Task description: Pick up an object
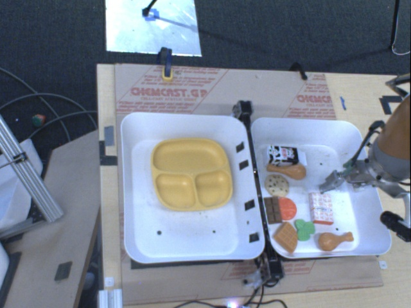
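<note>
Camera view is catching the gripper (334, 181) reaching in from the right, hanging low over the right bin (350, 136) just above a white-and-red packet (321, 208); whether its fingers are spread or closed cannot be told, as they are blurring into grey. Nothing is showing between them. Nearby are lying a cookie (277, 184), a drumstick (287, 169), a black-and-white carton (282, 154), a chocolate bar (273, 210) and a second drumstick (334, 240). The arm (393, 147) is running off the frame's edge. A yellow divided tray (191, 174) is sitting in the left bin (138, 236).
</note>
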Available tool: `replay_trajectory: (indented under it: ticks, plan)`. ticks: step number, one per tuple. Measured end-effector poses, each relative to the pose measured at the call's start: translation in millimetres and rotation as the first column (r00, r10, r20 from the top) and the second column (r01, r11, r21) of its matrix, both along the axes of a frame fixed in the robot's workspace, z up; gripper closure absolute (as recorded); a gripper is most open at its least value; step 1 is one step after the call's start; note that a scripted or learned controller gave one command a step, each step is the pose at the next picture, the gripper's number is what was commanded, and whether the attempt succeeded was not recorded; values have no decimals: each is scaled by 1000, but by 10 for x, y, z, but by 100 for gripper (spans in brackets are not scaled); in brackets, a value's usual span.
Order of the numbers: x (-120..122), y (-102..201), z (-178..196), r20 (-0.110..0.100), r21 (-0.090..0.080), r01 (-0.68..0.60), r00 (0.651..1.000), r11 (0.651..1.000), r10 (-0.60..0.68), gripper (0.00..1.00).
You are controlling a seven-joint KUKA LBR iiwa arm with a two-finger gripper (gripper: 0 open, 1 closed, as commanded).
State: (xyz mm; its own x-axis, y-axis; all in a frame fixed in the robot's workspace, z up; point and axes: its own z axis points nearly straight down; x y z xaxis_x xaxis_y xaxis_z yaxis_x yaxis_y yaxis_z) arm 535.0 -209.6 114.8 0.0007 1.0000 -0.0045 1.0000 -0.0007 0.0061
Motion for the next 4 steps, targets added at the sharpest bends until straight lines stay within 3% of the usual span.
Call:
replay_trajectory:
  ticks: [1, 2, 3, 4]
  plan:
    - [428, 1259, 517, 4, 9, -17, 1000, 1000, 17, 0]
    - [937, 2192, 1066, 6, 8, -16, 1000, 1000, 16, 0]
    - [490, 3647, 1407, -2, 13, -20, 1000, 1000, 20, 0]
    - [1159, 4090, 894, -1, 6, -8, 1000, 1000, 8, 0]
